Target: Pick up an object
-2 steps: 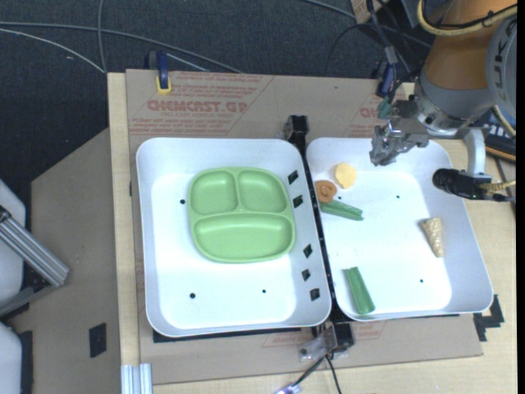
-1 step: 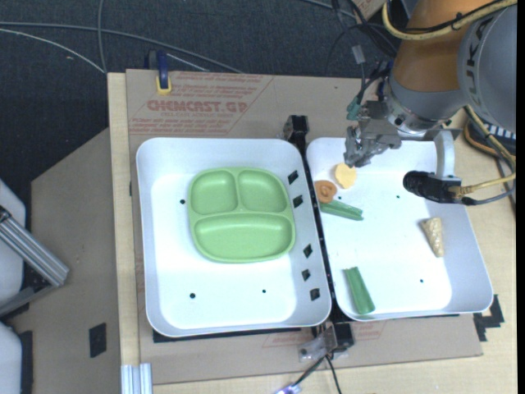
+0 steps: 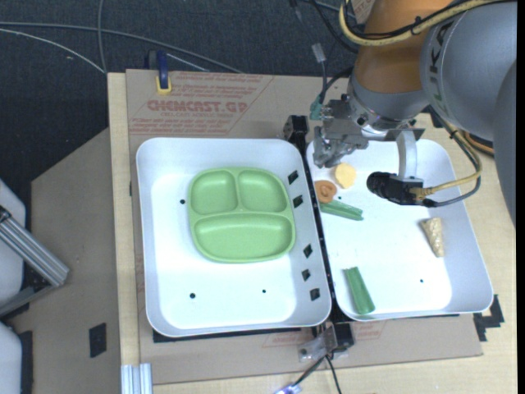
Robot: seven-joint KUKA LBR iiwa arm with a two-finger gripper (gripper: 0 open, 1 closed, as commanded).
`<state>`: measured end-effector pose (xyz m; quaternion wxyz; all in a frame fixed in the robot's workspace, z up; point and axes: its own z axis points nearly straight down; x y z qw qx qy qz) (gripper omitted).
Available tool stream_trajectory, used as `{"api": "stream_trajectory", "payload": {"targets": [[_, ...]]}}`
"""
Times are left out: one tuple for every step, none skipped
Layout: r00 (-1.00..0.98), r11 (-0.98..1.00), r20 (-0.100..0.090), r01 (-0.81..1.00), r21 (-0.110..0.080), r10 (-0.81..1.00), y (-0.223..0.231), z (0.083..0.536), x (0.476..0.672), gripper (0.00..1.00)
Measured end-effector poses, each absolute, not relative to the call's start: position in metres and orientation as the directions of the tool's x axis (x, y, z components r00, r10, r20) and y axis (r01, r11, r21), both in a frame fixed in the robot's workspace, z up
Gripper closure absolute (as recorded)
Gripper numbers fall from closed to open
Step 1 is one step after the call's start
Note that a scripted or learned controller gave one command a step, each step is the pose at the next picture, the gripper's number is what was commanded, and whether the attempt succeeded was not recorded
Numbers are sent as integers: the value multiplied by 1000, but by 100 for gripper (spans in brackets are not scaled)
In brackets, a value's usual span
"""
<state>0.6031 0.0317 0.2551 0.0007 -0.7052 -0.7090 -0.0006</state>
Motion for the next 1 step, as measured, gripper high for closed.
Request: {"api": "stream_trajectory", "payload": {"targets": [[-6,6,3,1000,0,1000,85,258,596,100]]}}
